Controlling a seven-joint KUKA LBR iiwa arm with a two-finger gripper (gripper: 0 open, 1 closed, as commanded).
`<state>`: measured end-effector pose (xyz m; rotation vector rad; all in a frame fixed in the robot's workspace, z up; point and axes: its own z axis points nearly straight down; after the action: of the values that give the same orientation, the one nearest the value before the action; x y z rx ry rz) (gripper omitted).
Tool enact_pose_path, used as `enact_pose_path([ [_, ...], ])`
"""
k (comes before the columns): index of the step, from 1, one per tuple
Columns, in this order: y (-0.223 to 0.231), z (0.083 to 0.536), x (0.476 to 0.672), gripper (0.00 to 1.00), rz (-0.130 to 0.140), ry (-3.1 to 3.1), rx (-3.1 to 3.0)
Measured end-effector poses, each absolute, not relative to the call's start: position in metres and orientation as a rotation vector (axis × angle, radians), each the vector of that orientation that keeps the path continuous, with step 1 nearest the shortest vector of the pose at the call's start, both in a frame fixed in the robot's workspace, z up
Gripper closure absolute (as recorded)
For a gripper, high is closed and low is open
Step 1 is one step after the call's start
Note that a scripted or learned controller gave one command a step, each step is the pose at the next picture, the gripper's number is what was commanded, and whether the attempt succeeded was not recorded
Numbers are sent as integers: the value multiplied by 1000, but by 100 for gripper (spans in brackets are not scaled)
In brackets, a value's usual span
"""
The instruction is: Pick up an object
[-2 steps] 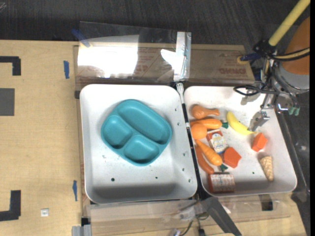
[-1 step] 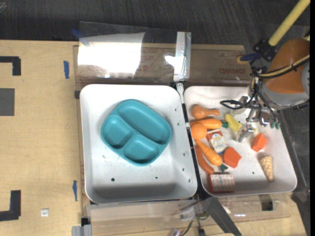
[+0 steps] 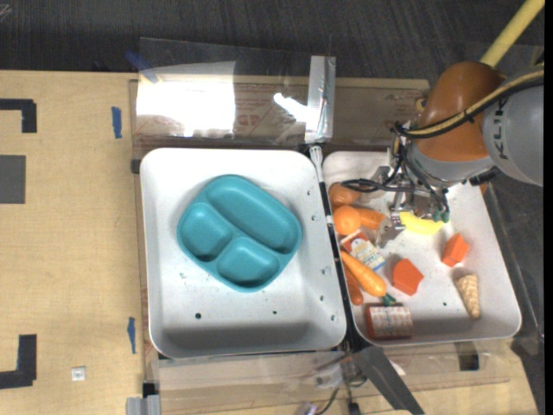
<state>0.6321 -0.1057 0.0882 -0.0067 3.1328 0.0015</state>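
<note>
Nearest, the brown can [image 3: 390, 320] lies untouched; my end effector [image 3: 413, 207] hovers over the yellow piece [image 3: 421, 225], grip state unclear, nothing lifted yet.

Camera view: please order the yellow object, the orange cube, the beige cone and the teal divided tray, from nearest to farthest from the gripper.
Measured from the gripper:
1. Yellow object, right bin, just under the gripper.
2. Orange cube, middle of the right bin, toward the front.
3. Beige cone, front right corner of the right bin.
4. Teal divided tray, in the left bin.
</note>
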Motion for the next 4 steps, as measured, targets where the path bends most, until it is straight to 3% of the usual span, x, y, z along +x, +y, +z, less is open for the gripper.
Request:
enact_pose_path([
  [1, -108, 89, 563, 0, -1, 3107, 395],
  [2, -142, 91, 499, 0, -7, 3118, 86],
  [3, -108, 90, 534, 0, -2, 3126, 91],
  [4, -144, 90, 492, 0, -5, 3126, 66],
])
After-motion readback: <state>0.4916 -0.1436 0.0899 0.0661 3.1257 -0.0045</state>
